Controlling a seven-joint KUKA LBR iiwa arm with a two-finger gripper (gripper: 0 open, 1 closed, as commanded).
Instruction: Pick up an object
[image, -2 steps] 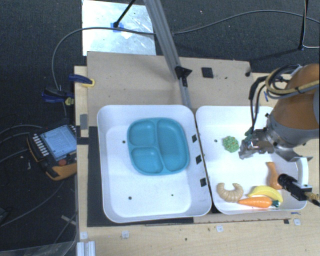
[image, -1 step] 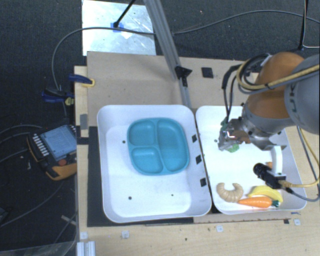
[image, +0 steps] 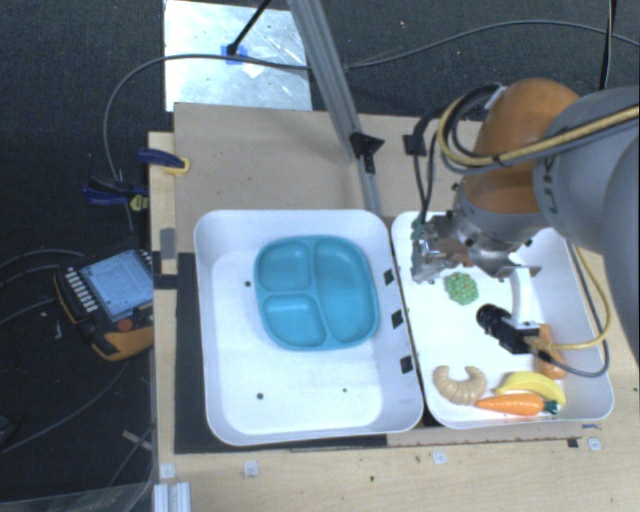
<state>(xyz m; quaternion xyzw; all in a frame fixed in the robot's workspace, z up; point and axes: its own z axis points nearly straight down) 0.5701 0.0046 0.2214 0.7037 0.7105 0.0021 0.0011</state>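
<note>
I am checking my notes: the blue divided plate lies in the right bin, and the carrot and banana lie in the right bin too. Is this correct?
Not quite. The camera view shows the blue divided plate in the left bin, not the right one. The carrot and banana do lie in the right bin.

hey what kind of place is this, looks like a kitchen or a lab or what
Most likely a robotics lab bench, not a kitchen: a robot arm reaches over two white bins, the food looks like toys such as a carrot, and loose cables lie around.
</note>
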